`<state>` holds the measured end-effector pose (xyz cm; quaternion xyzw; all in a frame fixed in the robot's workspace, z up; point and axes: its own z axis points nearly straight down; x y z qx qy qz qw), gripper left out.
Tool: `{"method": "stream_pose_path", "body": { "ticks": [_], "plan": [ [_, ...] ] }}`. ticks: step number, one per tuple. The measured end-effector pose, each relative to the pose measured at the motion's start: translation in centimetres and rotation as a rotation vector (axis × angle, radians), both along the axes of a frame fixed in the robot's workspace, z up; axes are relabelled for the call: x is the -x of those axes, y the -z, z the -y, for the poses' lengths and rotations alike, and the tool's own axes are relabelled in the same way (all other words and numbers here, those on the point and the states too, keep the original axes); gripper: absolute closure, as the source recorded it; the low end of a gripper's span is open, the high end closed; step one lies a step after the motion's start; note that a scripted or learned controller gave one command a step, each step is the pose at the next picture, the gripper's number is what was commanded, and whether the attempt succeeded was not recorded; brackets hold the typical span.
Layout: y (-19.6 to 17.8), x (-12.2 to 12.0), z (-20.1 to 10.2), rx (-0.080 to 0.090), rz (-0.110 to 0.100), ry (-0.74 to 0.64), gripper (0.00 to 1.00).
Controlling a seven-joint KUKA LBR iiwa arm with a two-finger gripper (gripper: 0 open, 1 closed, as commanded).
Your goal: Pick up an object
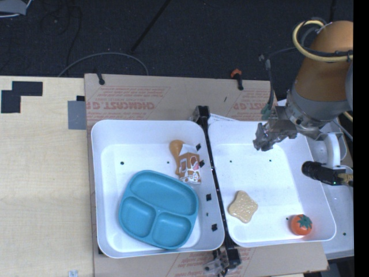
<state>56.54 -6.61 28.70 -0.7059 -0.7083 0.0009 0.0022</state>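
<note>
Camera view: we see the gripper (264, 141) above the right bin (323, 235) — finger state unclear to us — cookie (243, 206) and tomato (300, 224) below.

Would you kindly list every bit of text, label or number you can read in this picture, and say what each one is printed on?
Red lettering on the cardboard sheet above the left bin: upside down from this view, too blurred to read.
More red print on the cardboard's front edge: too small to read.
Print on the small carton in the left bin: blurred, unreadable.
</note>
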Motion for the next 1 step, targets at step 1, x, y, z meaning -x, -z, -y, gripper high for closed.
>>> {"method": "stream_pose_path", "body": {
  "ticks": [1],
  "plan": [
    [0.65,2.12,-4.58,0.001,-0.001,0.000,1.00]
  ]
}}
